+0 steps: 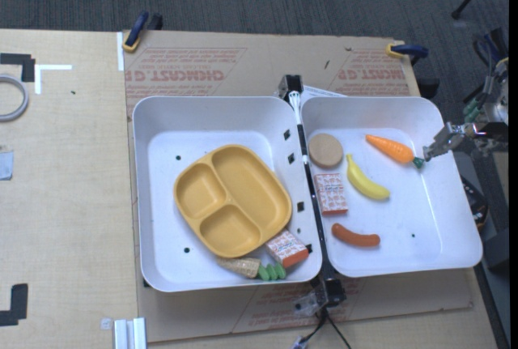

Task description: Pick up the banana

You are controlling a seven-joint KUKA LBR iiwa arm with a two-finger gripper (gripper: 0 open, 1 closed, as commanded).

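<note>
The yellow banana [366, 180] lies in the middle of the right bin [429, 218], curved, with one end pointing to the far side. My gripper [441, 143] hovers at that bin's right rim, well to the right of the banana and a little farther back. It is close to the green top of an orange carrot [390, 149]. Nothing is visibly in its grasp. The rest of the arm runs off the right edge of the view.
The right bin also holds a round brown disc [325, 150], a red-and-white packet [330, 195] just left of the banana, and a sausage [355, 236] at the front. In the left bin sit a yellow divided plate [233, 200] and small food items [287, 248].
</note>
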